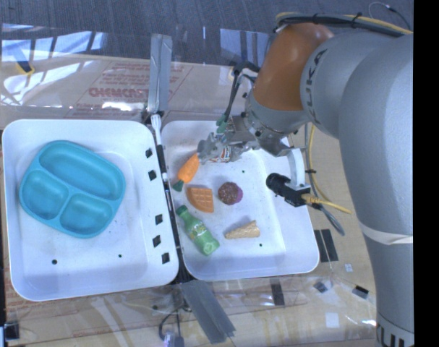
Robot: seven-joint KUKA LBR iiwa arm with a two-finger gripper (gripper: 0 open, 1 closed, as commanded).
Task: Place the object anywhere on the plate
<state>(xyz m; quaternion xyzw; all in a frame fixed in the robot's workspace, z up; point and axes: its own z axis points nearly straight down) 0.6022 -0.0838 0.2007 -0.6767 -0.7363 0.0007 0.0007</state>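
Observation:
A blue plate (71,186) with three compartments lies in the left bin (31,266). The right bin (277,259) holds an orange carrot (188,168), a waffle-like orange piece (200,198), a dark red round piece (230,192), a green bottle (198,231) and a tan cone-shaped wedge (242,230). My gripper (218,149) hangs over the back of the right bin, just right of the carrot's upper end. Nothing shows between its fingers.
A divider wall with black clips (161,194) runs between the two bins. The arm's grey body and orange band (291,63) cover the back right of the right bin. A black fitting with yellow cable (288,188) sits at the right bin's right side.

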